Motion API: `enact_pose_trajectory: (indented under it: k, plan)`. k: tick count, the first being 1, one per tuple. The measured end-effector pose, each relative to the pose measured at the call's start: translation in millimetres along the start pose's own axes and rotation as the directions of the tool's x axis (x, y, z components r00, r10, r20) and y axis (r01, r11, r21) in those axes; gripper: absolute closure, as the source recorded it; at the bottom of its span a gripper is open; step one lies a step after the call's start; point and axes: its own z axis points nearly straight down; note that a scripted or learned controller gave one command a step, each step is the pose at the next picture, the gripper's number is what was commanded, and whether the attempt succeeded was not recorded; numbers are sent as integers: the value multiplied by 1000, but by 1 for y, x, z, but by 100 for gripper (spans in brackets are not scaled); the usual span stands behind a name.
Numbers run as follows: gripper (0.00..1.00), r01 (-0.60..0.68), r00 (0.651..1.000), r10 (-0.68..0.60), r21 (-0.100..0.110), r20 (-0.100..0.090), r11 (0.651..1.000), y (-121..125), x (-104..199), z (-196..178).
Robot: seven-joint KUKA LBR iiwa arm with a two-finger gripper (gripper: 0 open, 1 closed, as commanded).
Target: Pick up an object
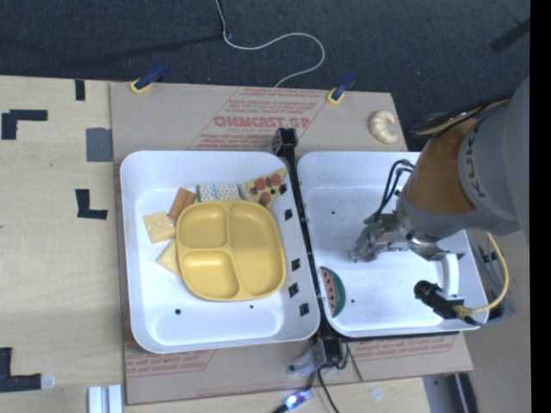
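The gripper (362, 249) hangs low in the right bin (344, 192), I cannot tell its grip, with a watermelon slice (333, 289) just below-left of it.

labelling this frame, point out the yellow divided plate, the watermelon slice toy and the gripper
yellow divided plate (231, 249): camera view, middle ridge.
watermelon slice toy (334, 288): camera view, its red face.
gripper (362, 249): camera view, between fingertips.
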Motion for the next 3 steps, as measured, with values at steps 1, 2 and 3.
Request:
enact_pose_trajectory:
  k: [1, 2, 3]
  plan:
    - [100, 0, 1000, 0, -3, -1, 1000, 7, -5, -59]
    - [100, 0, 1000, 0, -2, -1, 1000, 6, -10, -102]
    - [100, 0, 1000, 0, -2, -1, 1000, 7, -9, -131]
